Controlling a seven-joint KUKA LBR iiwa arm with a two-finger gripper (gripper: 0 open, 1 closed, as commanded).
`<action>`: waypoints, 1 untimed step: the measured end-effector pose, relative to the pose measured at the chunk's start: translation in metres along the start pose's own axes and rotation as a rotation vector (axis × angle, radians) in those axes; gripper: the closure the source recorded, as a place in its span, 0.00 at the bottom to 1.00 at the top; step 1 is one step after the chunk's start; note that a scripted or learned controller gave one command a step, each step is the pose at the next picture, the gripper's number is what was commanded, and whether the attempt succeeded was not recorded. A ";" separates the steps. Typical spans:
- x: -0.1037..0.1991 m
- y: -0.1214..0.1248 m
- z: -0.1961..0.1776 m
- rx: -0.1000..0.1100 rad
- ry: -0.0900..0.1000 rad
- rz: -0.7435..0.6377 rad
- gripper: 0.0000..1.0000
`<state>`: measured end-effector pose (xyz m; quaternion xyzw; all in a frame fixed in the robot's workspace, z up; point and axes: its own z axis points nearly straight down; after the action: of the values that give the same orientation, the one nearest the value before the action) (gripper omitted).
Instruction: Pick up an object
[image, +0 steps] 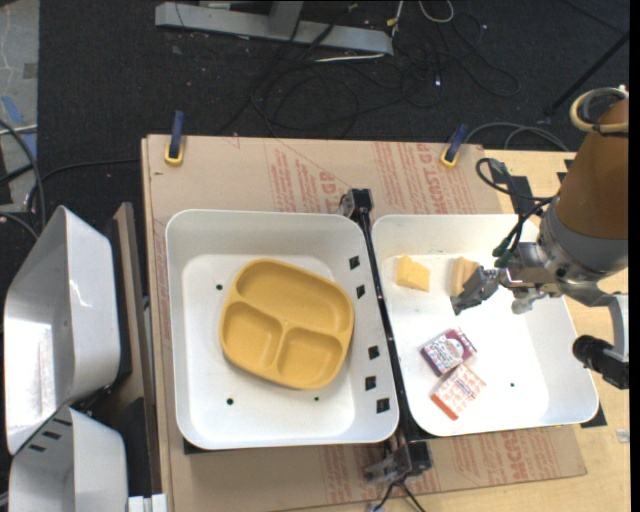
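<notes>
1. The gripper (474, 290) hangs low over the right bin (560, 400), near its far edge, with the fingers seemingly spread a little; whether they touch anything cannot be told.
2. Just beside it lies a tan wedge (461, 272), partly hidden; a yellow block (413, 273) sits toward the bin's left wall. A closing motion could nudge the wedge aside instead of trapping it.
3. Two flat packets, purple (447, 351) and red (459, 390), lie mid-bin; thin wrappers would likely slip from a pinch.
4. The yellow divided plate (285, 322) fills the left bin (200, 400), too broad to grasp except at its rim.
</notes>
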<state>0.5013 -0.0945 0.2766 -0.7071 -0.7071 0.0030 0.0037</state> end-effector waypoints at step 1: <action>0.000 0.002 -0.004 -0.009 -0.001 -0.002 0.00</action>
<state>0.5029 -0.0945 0.2810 -0.7064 -0.7078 0.0002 0.0002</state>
